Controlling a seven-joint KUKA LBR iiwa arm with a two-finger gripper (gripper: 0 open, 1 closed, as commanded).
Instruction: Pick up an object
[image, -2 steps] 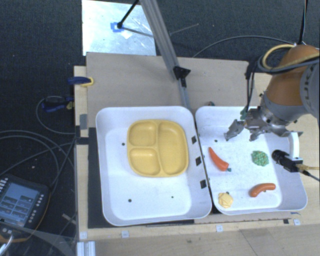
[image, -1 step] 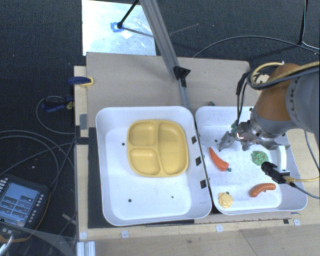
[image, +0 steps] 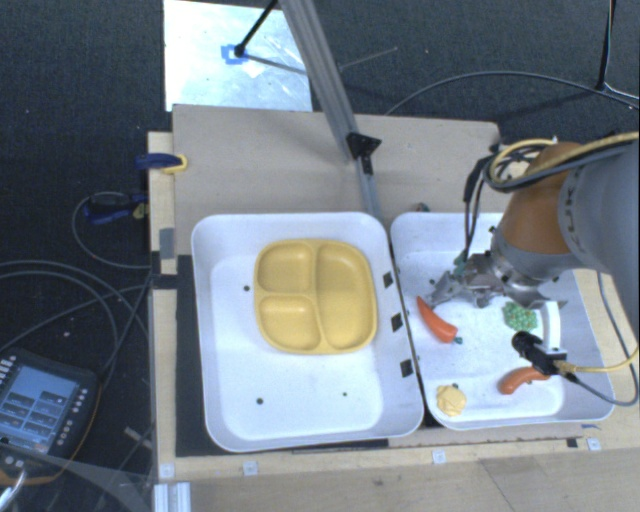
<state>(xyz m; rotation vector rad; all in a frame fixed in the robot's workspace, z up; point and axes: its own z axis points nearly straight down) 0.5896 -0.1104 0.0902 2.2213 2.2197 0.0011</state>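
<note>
The right bin (image: 480, 420) holds a red-orange carrot-like piece (image: 437, 321) near its left wall, a green leafy piece (image: 517, 317) to the right, an orange sausage-like piece (image: 520, 380) lower right and a small yellow piece (image: 451, 400) at the front left corner. My gripper (image: 452, 289) is low in this bin, just above and to the right of the red-orange piece's upper end. The grey arm with its orange band (image: 535, 215) hides the bin's upper right part.
The left bin (image: 225, 400) holds a yellow three-section plate (image: 315, 295) in its upper half. A grey pole (image: 330, 85) slants down to the gap between the bins. Cables trail over the right bin near the sausage-like piece.
</note>
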